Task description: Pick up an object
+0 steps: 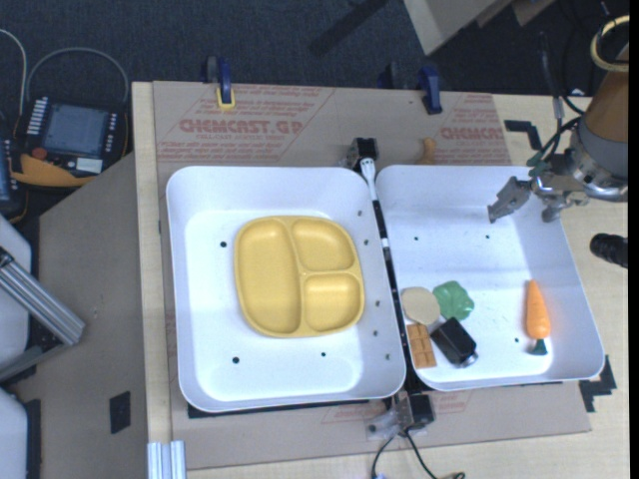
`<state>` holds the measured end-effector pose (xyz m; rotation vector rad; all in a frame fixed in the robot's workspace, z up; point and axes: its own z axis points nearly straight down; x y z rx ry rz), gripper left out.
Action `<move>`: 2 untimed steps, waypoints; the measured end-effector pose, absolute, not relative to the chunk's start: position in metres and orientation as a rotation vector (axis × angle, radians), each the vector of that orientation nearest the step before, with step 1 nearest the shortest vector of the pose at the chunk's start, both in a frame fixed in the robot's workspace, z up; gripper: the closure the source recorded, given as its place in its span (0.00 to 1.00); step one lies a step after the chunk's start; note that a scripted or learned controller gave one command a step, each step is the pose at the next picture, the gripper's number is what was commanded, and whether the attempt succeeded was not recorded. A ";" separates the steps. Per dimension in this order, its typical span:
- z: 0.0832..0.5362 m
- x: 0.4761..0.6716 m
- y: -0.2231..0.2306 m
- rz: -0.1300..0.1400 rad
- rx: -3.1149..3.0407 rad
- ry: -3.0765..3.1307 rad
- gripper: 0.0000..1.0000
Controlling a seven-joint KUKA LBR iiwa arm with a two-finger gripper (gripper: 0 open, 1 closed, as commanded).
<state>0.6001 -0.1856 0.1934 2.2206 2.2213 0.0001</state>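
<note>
In the camera view, you would have found the task barely started — nothing had been lifted. The hand hung over the upper right part of the right bin, with the orange-banded arm reaching in from the right. Its two fingers stood spread apart, released, with no object between them and only bare white bin floor beneath.

Every candidate object lay along the near edge of that same bin, well apart from the hand. The carrot lay by the right wall, pointing roughly away from you. Toward the left corner sat a tight cluster: a green piece, a tan disc just beside it, a black block below those, and a brown waffle-like bar against the left wall.

The left bin held a yellow divided plate, lying flat.

What remained, as I judged it, was the whole pick — choosing an object, travelling over it, descending, closing and lifting. The carrot looked the easiest target, lying alone.
</note>
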 end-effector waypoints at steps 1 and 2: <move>0.141 0.592 -0.192 -0.005 2.226 2.224 0.00; 0.087 0.591 -0.192 -0.004 2.225 2.225 0.00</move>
